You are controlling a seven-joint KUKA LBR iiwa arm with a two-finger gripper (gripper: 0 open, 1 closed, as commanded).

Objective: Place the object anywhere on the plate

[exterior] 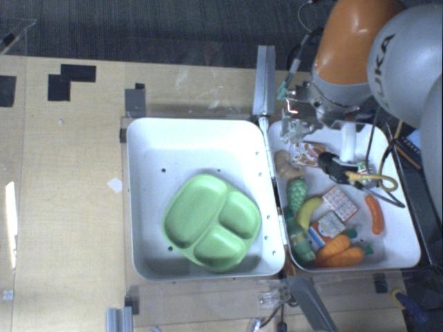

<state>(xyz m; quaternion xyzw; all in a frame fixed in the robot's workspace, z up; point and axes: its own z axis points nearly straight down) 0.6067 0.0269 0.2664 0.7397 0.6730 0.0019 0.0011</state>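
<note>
A green plate (212, 220) with three compartments lies in the left white bin (145, 158), toward its front. Nothing rests on it. My gripper (296, 131) hangs over the back left corner of the right bin (408, 244). It is just above a crinkled snack packet (305, 155) and a brownish item (282, 164). I cannot see anything held in it. The right bin also holds a bumpy green vegetable (297, 193), a yellow banana (309, 212), two small printed cartons (340, 203), two orange carrots (335, 247) and an orange sausage (375, 214).
A metal divider (263, 81) runs between the two bins at the back. The grey arm with its orange band (353, 33) fills the upper right above the right bin. Black markers (69, 81) lie on the wooden bench at upper left.
</note>
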